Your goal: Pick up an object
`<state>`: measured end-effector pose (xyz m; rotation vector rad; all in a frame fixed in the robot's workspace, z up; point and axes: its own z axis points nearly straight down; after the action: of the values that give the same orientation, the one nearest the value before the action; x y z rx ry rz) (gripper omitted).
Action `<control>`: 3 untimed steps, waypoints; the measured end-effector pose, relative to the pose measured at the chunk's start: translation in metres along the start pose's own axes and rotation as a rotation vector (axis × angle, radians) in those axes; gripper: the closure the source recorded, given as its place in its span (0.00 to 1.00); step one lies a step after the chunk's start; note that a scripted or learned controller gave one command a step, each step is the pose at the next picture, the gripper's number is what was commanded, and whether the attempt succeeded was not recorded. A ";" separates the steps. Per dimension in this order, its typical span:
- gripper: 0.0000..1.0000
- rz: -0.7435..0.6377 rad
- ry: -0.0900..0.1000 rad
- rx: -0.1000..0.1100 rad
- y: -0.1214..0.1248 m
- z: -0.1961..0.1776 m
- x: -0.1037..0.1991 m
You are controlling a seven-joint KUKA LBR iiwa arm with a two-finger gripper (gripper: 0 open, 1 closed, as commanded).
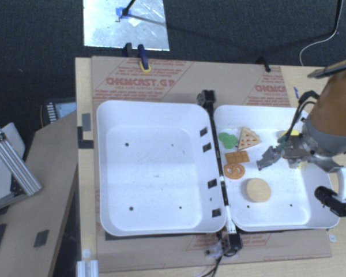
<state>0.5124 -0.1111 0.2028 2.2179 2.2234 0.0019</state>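
Lying in the right bin [288, 215], near its left wall, are a green piece [226, 138], pizza slice [248, 138], cracker [237, 156], pretzel [234, 171] and round biscuit [258, 190]. The gripper [267, 158] hangs beside them, jaws seemingly slightly apart, holding nothing.

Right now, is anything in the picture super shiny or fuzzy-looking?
In the camera view, the silvery sheet at the top glares bright and mottled; the white bins are evenly lit with soft shadows along their walls; the gripper and the small food toys beside it, like the round cookie, look a little soft, not sharp.
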 end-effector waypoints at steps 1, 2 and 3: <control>0.00 0.005 -0.007 -0.015 -0.025 -0.149 -0.052; 0.00 -0.002 -0.009 -0.019 0.017 -0.342 -0.080; 1.00 -0.006 -0.004 -0.007 0.016 -0.344 -0.079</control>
<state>0.5279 -0.1899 0.5472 2.2054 2.2250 0.0053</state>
